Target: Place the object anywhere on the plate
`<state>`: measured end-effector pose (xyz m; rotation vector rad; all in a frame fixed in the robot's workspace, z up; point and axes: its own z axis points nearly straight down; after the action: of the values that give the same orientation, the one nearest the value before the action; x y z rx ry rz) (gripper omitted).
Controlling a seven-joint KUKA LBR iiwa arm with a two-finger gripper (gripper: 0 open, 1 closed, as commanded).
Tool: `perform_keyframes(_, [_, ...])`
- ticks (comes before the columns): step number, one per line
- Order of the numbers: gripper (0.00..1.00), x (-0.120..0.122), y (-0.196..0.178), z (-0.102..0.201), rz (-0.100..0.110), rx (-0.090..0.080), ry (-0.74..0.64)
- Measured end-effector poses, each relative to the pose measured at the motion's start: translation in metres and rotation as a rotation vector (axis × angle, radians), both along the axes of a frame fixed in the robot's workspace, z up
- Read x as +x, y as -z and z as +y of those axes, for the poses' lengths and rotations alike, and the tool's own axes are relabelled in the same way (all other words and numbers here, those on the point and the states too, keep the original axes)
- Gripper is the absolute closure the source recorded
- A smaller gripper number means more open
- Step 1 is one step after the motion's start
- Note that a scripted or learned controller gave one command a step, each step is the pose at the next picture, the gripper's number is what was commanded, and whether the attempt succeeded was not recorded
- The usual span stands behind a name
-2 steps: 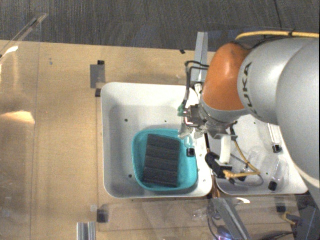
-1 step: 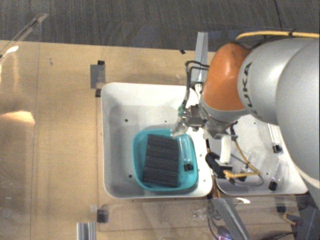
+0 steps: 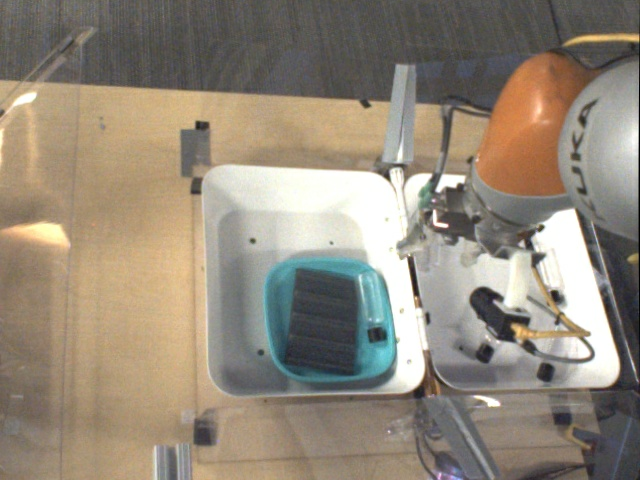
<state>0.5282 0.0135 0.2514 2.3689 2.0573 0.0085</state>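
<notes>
1. You see the dark ridged object (image 3: 322, 320) lying on the teal plate (image 3: 282, 346) in the left bin (image 3: 232, 268).
2. The arm (image 3: 540, 138) hangs over the right bin (image 3: 580, 363); you cannot tell how the jaws stand.

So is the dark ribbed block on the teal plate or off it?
On it: the dark ribbed block lies flat inside the teal plate.

Plate (image 3: 285, 363) sits in the left bin (image 3: 300, 193), object (image 3: 322, 321) lying on it, all left of the jaws over the right bin (image 3: 585, 368).
</notes>
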Motion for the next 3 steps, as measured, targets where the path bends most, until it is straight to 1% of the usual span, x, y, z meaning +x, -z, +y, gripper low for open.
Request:
perform_keyframes(1, [0.0,-0.037,-0.073,-0.106,-0.004,-0.002,0.003])
perform_keyframes(2, [0.0,-0.04,-0.186,-0.182,-0.007,-0.005,0.041])
perform_keyframes(3, [0.0,-0.04,-0.185,-0.213,-0.004,-0.004,0.147])
